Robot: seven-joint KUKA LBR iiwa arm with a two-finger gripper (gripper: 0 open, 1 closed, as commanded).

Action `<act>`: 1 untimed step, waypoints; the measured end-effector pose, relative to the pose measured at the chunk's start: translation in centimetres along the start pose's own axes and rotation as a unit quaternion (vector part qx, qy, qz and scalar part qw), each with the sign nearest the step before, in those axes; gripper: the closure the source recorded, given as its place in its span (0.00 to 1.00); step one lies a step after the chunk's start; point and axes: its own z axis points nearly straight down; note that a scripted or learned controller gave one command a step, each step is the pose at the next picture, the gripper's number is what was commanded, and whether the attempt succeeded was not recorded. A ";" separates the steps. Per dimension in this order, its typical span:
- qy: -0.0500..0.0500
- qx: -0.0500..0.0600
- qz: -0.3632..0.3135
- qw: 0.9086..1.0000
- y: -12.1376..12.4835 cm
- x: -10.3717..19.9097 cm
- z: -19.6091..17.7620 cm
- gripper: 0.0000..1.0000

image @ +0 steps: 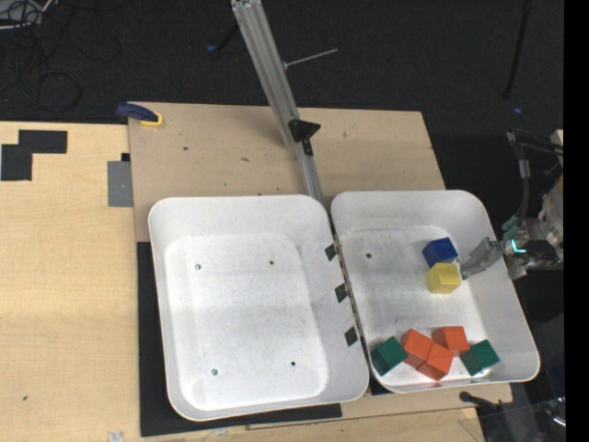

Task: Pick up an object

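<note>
My jaws (480, 258) hover at right bin (405, 212) east rim, reaching in from right, tips just beside yellow cube (444, 277); cannot tell whether spread or pressed together, nothing seen between them. Blue cube (440, 250) touches yellow cube's far side: nearest candidates, likely targets. Orange cubes (433, 348) and two green cubes (388, 354) huddle at near wall, crowded, harder pick. Left bin (184, 219) alongside. Pale wood counter (64, 274); aluminium rail (272, 76) slants overhead; dark floor behind.

Wooden bench (74, 274) bears two white bins (175, 224) (side by side)
</note>
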 end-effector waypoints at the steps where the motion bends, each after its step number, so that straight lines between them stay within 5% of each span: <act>1: -0.001 -0.002 0.000 1.000 0.1 -0.1 -0.2 0.00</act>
